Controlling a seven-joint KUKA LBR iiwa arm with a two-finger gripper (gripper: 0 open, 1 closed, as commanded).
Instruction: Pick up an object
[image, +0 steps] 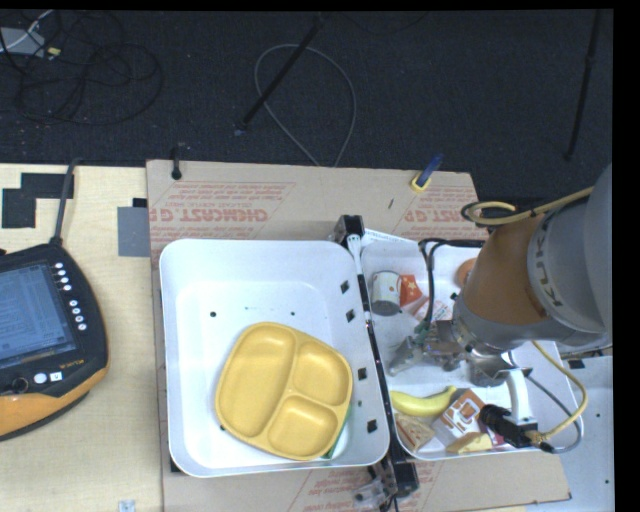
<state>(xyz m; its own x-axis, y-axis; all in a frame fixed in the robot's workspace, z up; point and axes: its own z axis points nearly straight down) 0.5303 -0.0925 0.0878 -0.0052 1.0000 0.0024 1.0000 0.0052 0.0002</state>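
Observation:
In the right bin (385, 248) my gripper (412, 352) hangs low over the middle of the floor, under the orange-banded wrist (505, 280). A yellow banana (422, 402) lies just in front of it. A silver can (383, 292) and a red packet (410, 291) lie behind it, near the bin's far left side. A brown and white snack box (465, 413) and a tan packet (415, 432) rest at the front. An orange round thing (466, 272) peeks out behind the wrist. I see nothing held in the gripper.
The left bin (200, 290) holds a yellow divided plate (283, 389) over something green at its front right. A black divider (362, 330) runs between the bins. A teach pendant (40, 330) lies on the bench at far left.

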